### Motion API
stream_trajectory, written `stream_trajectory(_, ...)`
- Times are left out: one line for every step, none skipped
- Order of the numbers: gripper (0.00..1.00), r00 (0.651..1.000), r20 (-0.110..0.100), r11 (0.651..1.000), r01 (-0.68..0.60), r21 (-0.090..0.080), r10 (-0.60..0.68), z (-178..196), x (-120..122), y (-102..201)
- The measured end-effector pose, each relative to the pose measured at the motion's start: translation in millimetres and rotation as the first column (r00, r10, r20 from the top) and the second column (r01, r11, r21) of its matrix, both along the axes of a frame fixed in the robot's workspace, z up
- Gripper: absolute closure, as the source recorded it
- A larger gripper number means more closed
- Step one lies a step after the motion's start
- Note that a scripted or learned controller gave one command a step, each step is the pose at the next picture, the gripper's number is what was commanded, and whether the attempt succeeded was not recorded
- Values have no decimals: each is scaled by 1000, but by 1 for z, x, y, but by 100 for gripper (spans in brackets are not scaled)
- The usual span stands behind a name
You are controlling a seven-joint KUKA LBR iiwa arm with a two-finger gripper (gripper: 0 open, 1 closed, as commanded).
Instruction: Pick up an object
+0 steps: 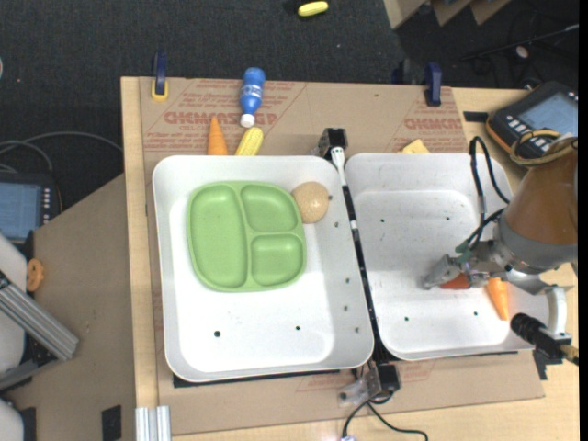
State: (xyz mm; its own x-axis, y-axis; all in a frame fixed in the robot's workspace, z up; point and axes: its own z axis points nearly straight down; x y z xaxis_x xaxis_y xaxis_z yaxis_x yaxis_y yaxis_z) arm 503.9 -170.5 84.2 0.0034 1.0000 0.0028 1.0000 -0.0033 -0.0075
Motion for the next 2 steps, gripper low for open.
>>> stream_trajectory(100,1000,9,1000,-1,-3,1,10,4,0)
stream_trajectory(100,1000,21,1000,-15,-1,15,107,46,93)
